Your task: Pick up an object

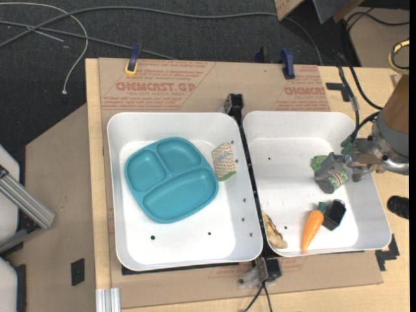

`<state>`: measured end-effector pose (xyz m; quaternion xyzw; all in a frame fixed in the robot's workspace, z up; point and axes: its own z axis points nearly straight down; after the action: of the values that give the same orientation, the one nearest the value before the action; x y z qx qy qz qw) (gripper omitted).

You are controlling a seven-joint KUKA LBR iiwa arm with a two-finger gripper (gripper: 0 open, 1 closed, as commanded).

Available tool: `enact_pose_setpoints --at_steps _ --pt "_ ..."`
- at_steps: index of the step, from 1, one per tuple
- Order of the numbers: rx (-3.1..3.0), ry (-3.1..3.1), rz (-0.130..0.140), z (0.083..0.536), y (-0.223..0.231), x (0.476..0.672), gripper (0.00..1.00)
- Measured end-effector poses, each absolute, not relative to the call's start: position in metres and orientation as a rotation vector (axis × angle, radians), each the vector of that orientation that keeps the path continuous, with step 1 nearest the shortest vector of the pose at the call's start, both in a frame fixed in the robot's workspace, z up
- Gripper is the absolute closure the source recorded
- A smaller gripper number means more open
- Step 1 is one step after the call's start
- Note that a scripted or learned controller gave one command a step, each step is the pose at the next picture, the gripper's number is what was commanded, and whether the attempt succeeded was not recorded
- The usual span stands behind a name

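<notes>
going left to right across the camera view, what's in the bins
blue plate → patterned cup → banana peel → carrot → black block, with the hand above these last two

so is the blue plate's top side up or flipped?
Right side up: the blue plate shows three open compartments facing the camera, lying in the left bin.

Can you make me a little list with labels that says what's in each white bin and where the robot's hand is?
left bin: a blue divided plate and a small patterned cup lying beside the plate's right edge
right bin: an orange carrot, a small black object next to the carrot, and a tan banana-like piece near the front left corner
gripper: low over the right side of the right bin, by a grey-green object
held: cannot tell
</notes>
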<state>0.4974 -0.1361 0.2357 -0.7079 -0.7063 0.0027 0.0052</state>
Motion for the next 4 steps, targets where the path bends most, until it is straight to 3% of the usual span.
enact_pose_setpoints --at_steps 1,2,4 --pt "-2.22 -2.22 0.0 0.24 -0.136 0.5 0.0" --pt "-2.22 -2.219 0.001 0.196 -0.138 0.492 0.0" --pt "-2.218 -2.217 0.003 0.101 -0.138 0.5 0.0"
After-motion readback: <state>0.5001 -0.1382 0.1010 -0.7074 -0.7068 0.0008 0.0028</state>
